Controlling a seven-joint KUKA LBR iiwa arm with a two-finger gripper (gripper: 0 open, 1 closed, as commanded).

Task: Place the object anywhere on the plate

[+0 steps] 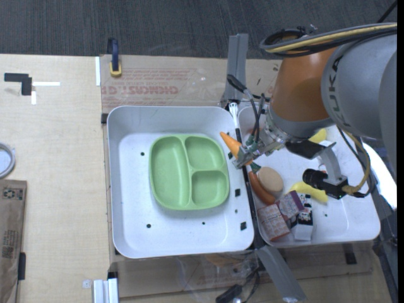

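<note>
Far left on the bench: a roll of tape (3, 161) at the edge and a brown paper bag (11, 223) below it. In the left bin (126, 232), a green divided plate (189, 171), three compartments, nothing on it. Just right of the plate's far right corner, over the wall shared by the two bins: an orange carrot (231, 143), long axis slanting from far-left to near-right, its near-right end running in under the gripper (247, 153). Cannot tell whether the jaws are apart or together, or clamped on the carrot; too small and cluttered there to judge. Right bin (353, 232): a round bread roll (271, 180), a reddish sausage (259, 189), small boxes (284, 212), a yellow banana (310, 190). Judged the turning relation: plate lies left and slightly near of the carrot, so a short carry leftward over the bin wall, if gripped at all.
</note>
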